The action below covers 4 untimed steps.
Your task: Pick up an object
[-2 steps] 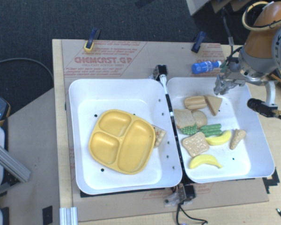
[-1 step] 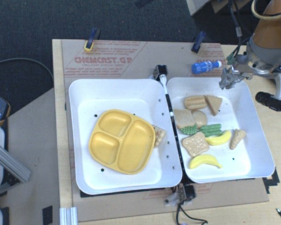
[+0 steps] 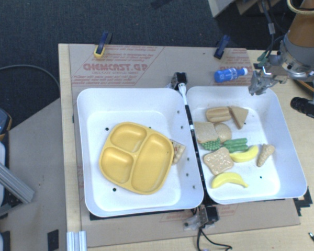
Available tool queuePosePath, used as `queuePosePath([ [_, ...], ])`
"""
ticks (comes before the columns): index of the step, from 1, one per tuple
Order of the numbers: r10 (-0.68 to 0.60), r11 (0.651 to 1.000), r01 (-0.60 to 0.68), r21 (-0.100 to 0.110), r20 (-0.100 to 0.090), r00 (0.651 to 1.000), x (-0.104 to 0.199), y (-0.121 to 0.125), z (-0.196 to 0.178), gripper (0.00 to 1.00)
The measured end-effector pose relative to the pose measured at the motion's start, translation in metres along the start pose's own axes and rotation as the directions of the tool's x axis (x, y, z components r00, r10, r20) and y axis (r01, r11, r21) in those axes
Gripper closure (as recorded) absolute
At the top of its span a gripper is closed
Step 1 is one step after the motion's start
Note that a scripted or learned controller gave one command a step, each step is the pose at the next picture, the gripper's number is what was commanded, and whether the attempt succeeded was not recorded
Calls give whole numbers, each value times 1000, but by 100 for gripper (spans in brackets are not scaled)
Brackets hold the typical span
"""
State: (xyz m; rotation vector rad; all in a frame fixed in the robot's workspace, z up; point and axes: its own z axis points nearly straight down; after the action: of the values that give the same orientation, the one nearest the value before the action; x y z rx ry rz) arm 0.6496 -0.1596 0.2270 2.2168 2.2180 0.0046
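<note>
The right bin (image 3: 285,140) holds several toy foods: a tan bread loaf (image 3: 217,114), a brown wedge (image 3: 238,115), a beige cracker (image 3: 204,132), green beans (image 3: 230,144), a square cracker (image 3: 218,161), two yellow bananas (image 3: 229,180) (image 3: 244,155) and a tan roll (image 3: 265,155). My gripper (image 3: 256,88) hangs above the bin's far rim, up and to the right of the wedge. Nothing shows between its fingers.
The left bin (image 3: 91,140) holds a yellow divided plate (image 3: 136,157) with a small tan piece (image 3: 178,151) tucked at its right edge. A blue bottle (image 3: 230,75) lies on the board behind the right bin. Blue clamps (image 3: 101,45) (image 3: 222,46) grip the board's far edge.
</note>
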Motion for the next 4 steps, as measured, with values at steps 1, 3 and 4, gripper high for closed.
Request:
queuePosePath([
  [1, -3, 1000, 3, 7, -3, 1000, 52, -5, -3, 100],
  [3, -4, 1000, 4, 3, -2, 1000, 179, 12, -1, 100],
  [4, -1, 1000, 1, 8, -2, 1000, 195, 11, 11, 100],
])
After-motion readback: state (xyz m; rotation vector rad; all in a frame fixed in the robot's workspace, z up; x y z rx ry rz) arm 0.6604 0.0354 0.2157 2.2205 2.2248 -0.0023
